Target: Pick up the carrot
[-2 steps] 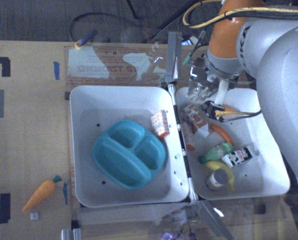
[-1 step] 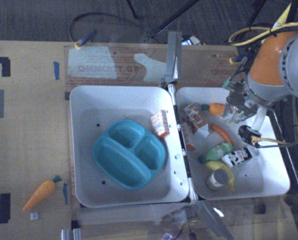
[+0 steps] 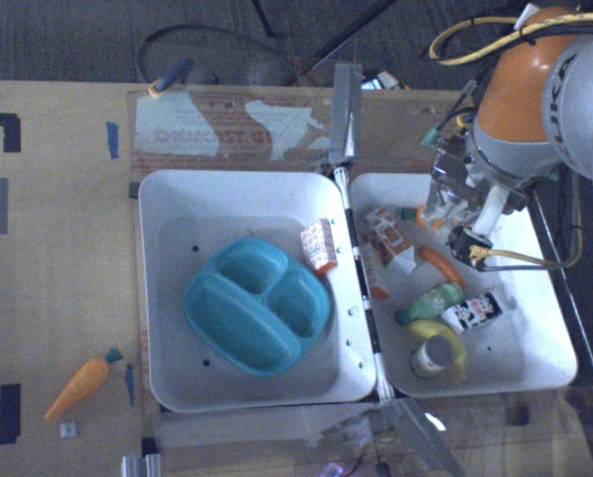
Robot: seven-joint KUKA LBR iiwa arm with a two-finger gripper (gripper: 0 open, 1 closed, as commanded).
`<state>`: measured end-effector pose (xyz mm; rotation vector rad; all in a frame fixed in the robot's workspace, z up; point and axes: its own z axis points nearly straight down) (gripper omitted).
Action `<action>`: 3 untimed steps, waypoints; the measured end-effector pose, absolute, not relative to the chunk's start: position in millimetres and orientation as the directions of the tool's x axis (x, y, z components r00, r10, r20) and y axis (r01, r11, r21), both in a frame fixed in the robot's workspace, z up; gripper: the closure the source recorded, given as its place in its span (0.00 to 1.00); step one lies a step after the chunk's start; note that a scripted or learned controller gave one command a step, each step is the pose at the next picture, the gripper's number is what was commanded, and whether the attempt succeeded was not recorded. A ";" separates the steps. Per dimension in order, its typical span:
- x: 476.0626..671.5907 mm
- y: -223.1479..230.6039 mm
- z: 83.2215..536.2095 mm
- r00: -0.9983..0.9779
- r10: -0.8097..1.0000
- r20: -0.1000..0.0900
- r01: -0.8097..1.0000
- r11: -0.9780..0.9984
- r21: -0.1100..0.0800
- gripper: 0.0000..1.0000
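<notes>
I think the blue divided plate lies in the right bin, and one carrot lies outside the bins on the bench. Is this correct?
Not quite. The camera view shows the blue divided plate in the left bin, not the right one. The rest holds: one carrot lies outside the bins on the bench.

The bench point(image 3: 58, 266) at the frame's left looks like matt, pale wood. Both white bins point(image 3: 167, 202) appear smooth plastic with a faint sheen. The teal divided plate point(image 3: 258, 306) looks like smooth, matt plastic.
</notes>
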<state>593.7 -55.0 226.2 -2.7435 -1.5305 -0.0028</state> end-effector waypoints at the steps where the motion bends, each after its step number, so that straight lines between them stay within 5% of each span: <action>1: 594.0 -54.8 235.3 0.524 0.852 0.000 0.852 -0.524 0.000 1.00; 2: 594.0 -54.5 235.2 0.524 0.852 0.000 0.852 -0.524 0.000 0.00; 3: 629.5 -93.1 99.0 0.544 0.839 0.000 0.839 -0.544 0.001 0.00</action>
